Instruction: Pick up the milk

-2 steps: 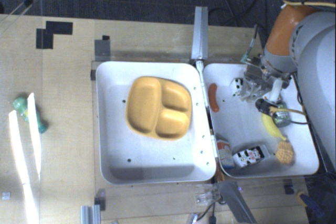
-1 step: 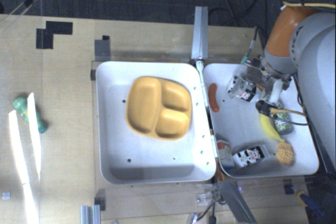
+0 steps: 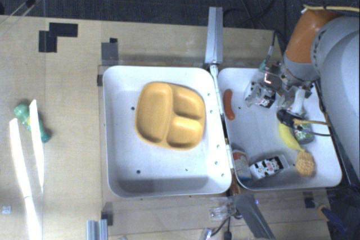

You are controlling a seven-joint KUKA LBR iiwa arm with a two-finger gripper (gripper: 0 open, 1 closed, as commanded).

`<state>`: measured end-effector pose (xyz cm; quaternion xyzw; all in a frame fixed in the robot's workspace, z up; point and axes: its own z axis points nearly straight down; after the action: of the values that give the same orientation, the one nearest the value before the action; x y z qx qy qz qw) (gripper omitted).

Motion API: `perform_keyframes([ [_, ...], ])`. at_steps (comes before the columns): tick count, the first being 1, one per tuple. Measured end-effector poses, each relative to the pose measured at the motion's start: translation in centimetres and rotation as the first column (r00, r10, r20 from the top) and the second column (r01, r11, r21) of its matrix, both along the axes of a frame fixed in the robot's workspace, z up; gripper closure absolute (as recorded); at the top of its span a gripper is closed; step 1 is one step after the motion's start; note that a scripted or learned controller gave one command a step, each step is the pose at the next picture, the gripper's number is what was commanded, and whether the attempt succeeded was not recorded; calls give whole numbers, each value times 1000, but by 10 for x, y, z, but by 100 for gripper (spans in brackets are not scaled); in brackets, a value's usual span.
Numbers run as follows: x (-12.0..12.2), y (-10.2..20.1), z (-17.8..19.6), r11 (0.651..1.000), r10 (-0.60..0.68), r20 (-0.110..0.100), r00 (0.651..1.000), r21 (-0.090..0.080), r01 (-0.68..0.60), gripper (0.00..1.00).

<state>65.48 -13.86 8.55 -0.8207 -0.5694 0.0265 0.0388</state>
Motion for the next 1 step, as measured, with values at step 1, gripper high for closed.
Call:
perform_keyframes([
  [1,-2,-1,7,1000,4,-9,1000,-2,-4,100],
])
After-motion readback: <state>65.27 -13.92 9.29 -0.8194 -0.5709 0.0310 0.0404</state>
